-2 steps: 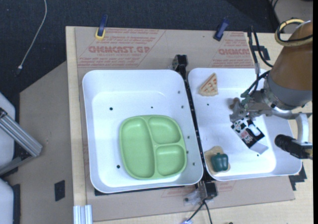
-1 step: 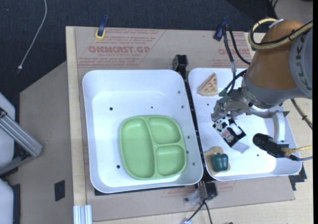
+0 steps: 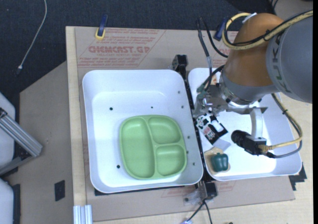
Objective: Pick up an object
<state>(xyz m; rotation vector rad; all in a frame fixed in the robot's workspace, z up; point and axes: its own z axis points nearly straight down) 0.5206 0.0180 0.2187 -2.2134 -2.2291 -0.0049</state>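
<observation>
The arm (image 3: 258, 54) hangs low over the right bin (image 3: 283, 168), gripper (image 3: 211, 126) near its left wall; I cannot tell how the jaws stand. A green object (image 3: 219, 162) lies just below (front corner). Descending here, it might clip the wall or miss the object.

Legible in red on the cardboard sheet (image 3: 124, 44) under the bins: large lettering reading roughly "GIEMCAST.G.P", last characters uncertain; smaller red lines above and below it, too fine to read; black-and-white label (image 3: 211, 127) near the bins' shared edge, markings too small to make out; no other readable text or numbers.
</observation>
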